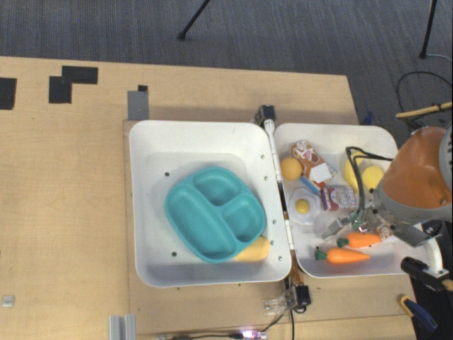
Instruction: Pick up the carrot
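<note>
So the arm (425, 168) is reaching in from the right and is parked low over the right bin (386, 134), wrist angled down toward the near corner where the orange stuff sits; makes sense, since that's where the target is.

There look to be 2 carrot-ish pieces down there: the carrot (345, 256) lying flat on its side near the bin's front wall, green end pointing left; and a second orange piece (364, 240) just behind it, right under the gripper (362, 225). Honestly hard to say whether that upper one is another carrot or something else. Whether the gripper is spread or closed, or has anything at all, I can't tell; the wrist and clutter hide that part.

The rest of the right bin is packed: a yellow ball-like thing (291, 168) on the left side, a small carton (309, 158) beside it, a fried egg toy (303, 206), and a lemon-yellow item (362, 173) partly behind the arm's cable. That crowding is probably why the arm comes in steep rather than sideways.

The left bin (205, 134) holds a teal divided plate (216, 212) with a yellow piece (255, 250) peeking out from under its near edge; not relevant to the grab.

My guess: approach stage, nothing lifted yet.
</note>
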`<action>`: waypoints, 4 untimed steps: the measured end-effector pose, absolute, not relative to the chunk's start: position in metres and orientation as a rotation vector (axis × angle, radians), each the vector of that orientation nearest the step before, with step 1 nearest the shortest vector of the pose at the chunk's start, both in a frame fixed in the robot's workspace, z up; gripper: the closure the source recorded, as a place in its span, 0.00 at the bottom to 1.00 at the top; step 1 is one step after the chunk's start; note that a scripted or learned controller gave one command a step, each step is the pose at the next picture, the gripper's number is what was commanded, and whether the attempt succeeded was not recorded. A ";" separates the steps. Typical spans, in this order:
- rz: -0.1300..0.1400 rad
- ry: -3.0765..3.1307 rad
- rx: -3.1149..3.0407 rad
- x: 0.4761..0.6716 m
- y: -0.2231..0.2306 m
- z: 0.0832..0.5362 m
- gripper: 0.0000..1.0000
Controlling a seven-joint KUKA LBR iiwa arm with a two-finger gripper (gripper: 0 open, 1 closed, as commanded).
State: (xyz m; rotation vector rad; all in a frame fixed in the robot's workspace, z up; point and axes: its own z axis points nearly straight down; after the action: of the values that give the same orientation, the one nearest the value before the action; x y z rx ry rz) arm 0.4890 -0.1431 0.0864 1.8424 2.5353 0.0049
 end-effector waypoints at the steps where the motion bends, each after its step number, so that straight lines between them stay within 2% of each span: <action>1: 0.004 2.687 1.608 0.490 -0.138 0.087 0.00; 2: 0.006 2.667 1.645 0.490 -0.091 0.087 0.00; 4: 0.002 3.097 0.452 0.490 -0.115 0.087 0.00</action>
State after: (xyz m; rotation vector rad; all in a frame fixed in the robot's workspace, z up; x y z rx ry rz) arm 0.4899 -0.1148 0.0870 0.4516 3.0975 0.0017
